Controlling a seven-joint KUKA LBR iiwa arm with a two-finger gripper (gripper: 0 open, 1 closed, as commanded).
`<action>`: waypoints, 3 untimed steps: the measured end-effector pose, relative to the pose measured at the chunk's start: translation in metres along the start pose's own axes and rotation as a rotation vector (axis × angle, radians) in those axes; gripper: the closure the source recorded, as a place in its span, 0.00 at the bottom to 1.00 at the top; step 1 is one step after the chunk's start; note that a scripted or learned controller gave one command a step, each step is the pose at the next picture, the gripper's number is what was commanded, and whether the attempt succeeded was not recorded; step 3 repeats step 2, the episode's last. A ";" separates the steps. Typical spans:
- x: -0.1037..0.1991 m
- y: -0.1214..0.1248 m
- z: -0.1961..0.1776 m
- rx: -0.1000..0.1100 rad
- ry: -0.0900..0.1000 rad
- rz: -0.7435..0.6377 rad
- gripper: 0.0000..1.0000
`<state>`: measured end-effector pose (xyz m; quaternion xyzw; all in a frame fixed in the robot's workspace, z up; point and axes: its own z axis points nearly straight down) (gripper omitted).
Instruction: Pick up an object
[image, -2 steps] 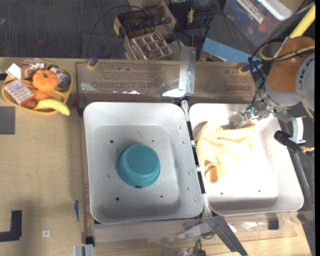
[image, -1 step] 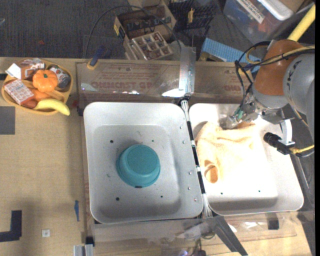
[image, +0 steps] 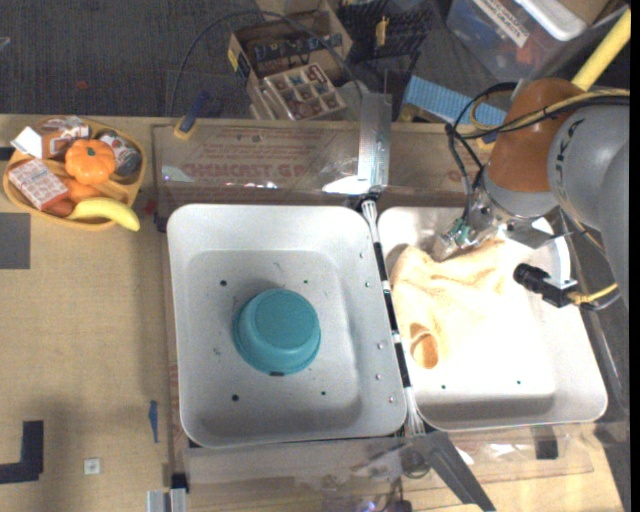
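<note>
A pale yellow cloth (image: 452, 292) with an orange patch lies crumpled in the left half of the right bin (image: 560, 395). A teal bowl (image: 278, 331) rests upside down in the middle of the left bin (image: 205, 228). My gripper (image: 461, 239) is low over the far edge of the cloth, at the back of the right bin, and seems to touch the fabric. The grey arm with its orange band (image: 530, 120) comes in from the upper right and hides the bin's back right corner.
A basket of toy fruit (image: 75, 172) with a banana and an orange sits on the bench at far left. Boxes and clutter (image: 295, 75) lie beyond the bins. A metal divider (image: 385, 290) separates the two bins.
</note>
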<state>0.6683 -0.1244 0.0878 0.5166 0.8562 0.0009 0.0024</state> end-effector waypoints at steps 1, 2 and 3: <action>0.006 0.003 0.000 0.000 0.000 0.047 0.00; 0.006 0.003 0.000 0.000 0.000 0.047 0.00; 0.006 0.003 0.000 0.000 0.000 0.047 0.00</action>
